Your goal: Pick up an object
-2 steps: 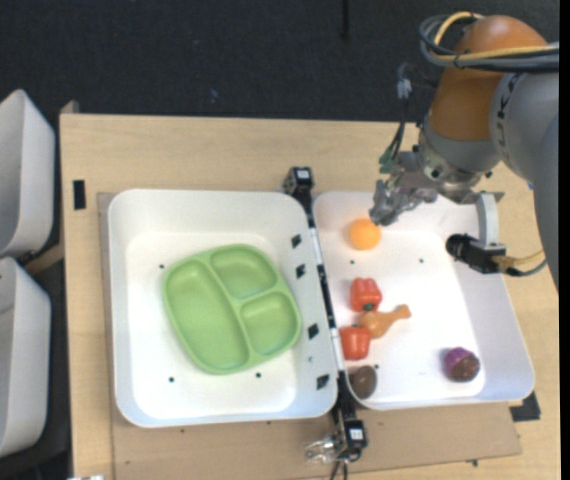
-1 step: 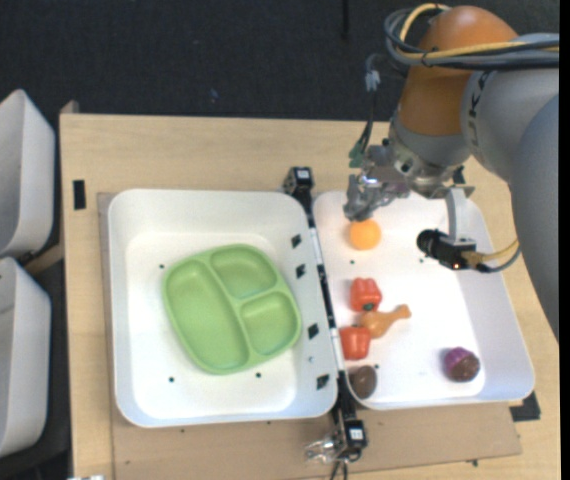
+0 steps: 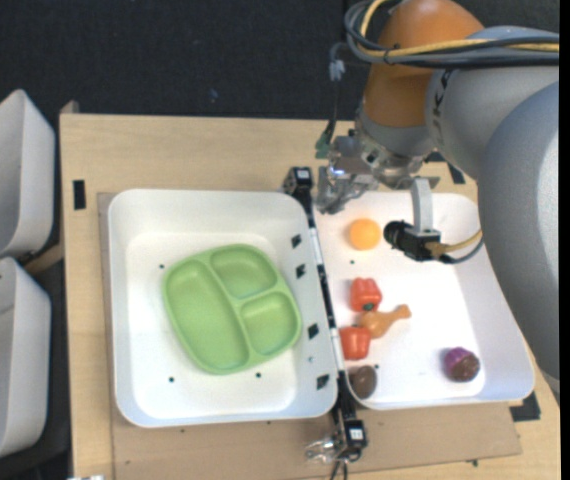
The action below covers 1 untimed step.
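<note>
Presently the counter (image 3: 195,153) is carrying two white bins side by side. The left bin (image 3: 135,268) is holding a green divided plate (image 3: 231,308), which is lying near its middle with bare white floor showing all round it. The right bin (image 3: 485,308) is holding the loose objects: an orange ball (image 3: 364,234) near the far end, a red pepper (image 3: 366,293), a tan gourd-shaped piece (image 3: 383,319), a second red piece (image 3: 355,343) just beside the dividing wall, a dark brown item (image 3: 363,380) at the near corner, and a purple item (image 3: 461,364) well apart toward the near right. The claw (image 3: 340,183) is hanging over the far end of the dividing wall, near the ball but apart from it. Whether it is spread or closed cannot be told.
</note>
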Available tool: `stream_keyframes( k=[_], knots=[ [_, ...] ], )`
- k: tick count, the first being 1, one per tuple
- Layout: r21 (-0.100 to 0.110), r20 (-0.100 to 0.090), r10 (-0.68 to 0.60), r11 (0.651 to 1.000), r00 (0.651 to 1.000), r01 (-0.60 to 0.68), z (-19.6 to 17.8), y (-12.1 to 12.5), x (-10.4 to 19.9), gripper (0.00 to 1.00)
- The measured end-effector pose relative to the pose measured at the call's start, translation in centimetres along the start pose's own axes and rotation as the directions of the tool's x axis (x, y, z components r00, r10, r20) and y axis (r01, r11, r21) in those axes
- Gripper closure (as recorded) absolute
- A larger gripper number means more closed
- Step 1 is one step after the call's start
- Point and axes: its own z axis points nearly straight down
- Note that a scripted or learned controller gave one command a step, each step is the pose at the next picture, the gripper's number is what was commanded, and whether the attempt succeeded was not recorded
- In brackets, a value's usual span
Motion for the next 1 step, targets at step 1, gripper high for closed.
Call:
stream_keyframes(
  k=[1],
  knots=[
    [0.002,0.0,0.0,1.0,1.0,0.0,0.84,0.17,5.23,1.0]
  ],
)
